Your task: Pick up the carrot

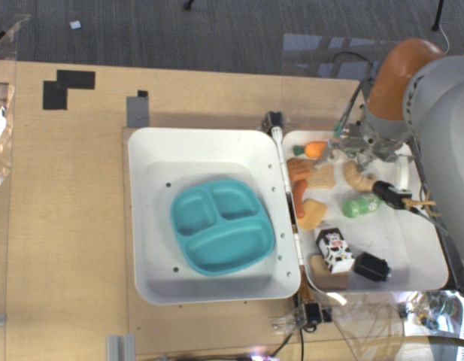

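Observation:
The carrot (314,150), a short orange piece with a green stub at its left end, lies at the far left corner of the right bin (412,247). My gripper (349,150) hangs low over the bin's far edge, just to the right of the carrot and apart from it. The grey wrist and its orange band rise behind it to the upper right. Nothing shows held in the gripper.
A tan croissant (357,176), a green piece (359,206), a bread slice (320,176), a red-orange stick (300,192), a cow-patterned carton (335,249) and a black block (371,266) crowd the right bin. The left bin (149,201) holds a teal divided plate (220,226).

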Tool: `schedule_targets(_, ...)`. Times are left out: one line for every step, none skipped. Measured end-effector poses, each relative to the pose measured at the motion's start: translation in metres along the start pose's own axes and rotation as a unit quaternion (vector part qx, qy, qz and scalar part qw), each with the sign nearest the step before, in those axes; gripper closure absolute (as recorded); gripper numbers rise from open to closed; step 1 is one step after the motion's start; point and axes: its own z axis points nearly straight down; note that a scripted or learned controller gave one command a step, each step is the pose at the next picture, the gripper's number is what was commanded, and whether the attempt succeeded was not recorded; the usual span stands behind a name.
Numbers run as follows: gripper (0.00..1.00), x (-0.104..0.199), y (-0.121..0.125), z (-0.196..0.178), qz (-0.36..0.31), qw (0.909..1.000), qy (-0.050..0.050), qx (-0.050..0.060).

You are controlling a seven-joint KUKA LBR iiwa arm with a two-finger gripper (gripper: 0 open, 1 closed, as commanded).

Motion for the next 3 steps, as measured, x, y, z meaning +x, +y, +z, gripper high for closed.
schedule_targets(0.00,0.019,-0.131,-0.001,0.004,0.9999,0.003,-0.013)
schedule_targets(0.00,0.034,-0.163,-0.002,0.028,0.9994,0.000,-0.022)
schedule_targets(0.00,0.044,-0.083,-0.125,-0.067,0.9976,0.002,-0.014)
